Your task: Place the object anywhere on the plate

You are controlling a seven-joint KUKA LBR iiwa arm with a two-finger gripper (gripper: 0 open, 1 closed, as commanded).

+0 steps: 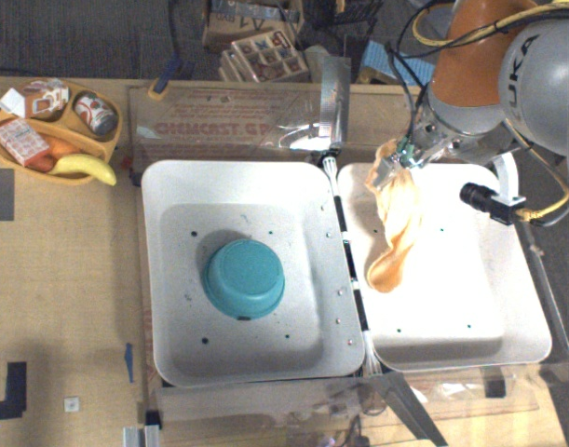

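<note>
A teal round plate lies in the middle of the left white bin. My gripper hangs over the far left corner of the right bin, shut on the top of a limp orange-tan object. The object dangles down from the fingers, and its lower end reaches near the bin floor beside the divider between the bins. The plate sits well to the left of the gripper, across that divider.
A black cylindrical part juts out from the arm over the right bin. A cardboard box lies behind the left bin. A yellow tray with a banana and other food sits far left on the bench.
</note>
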